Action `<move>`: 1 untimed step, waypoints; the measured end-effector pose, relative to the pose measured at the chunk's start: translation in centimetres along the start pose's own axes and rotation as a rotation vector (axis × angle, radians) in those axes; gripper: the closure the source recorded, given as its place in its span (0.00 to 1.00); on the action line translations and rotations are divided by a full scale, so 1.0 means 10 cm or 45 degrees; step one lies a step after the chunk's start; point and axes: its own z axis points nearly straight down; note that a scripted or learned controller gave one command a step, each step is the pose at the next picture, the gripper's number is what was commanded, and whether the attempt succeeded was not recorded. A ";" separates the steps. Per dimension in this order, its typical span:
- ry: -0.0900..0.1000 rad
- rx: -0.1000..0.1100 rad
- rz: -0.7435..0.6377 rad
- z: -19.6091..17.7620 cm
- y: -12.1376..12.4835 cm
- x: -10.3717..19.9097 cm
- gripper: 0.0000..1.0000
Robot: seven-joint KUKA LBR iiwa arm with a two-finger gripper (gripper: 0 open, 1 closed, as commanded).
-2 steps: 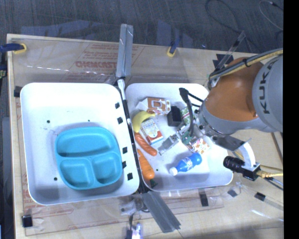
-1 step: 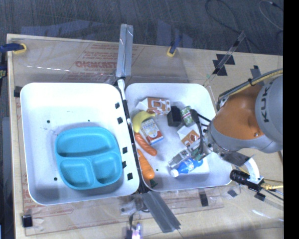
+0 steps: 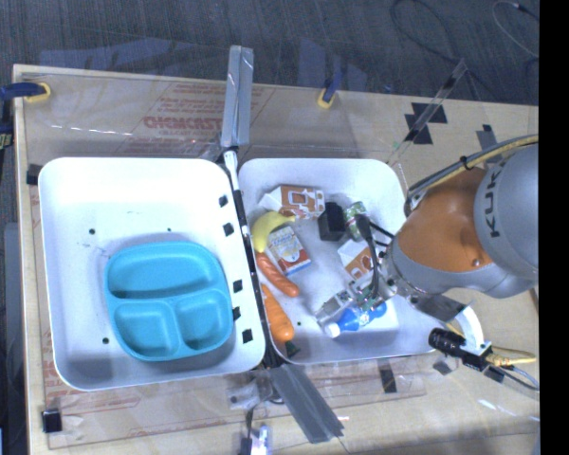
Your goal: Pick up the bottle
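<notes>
In the right bin (image 3: 389,173), near its front edge, the bottle (image 3: 358,318) lies on its side: small, clear plastic, blue label, white cap. The gripper (image 3: 357,297) sits right over it, metal fingers crowding its top; whether they clamp it cannot be told. Beside it lie two glossy orange carrots (image 3: 278,301), a yellow banana (image 3: 266,226), small cartons and a black block, while the left bin (image 3: 66,188) bears a smooth blue sectioned tray (image 3: 168,299).

bins 2 (image 3: 66,183) | tray 1 (image 3: 166,297) | carrots 2 (image 3: 277,278) | bottle 1 (image 3: 358,318)
</notes>
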 end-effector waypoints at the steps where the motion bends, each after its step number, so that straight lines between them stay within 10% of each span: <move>1: -0.005 -0.003 -0.115 -0.12 0.41 -0.20 0.00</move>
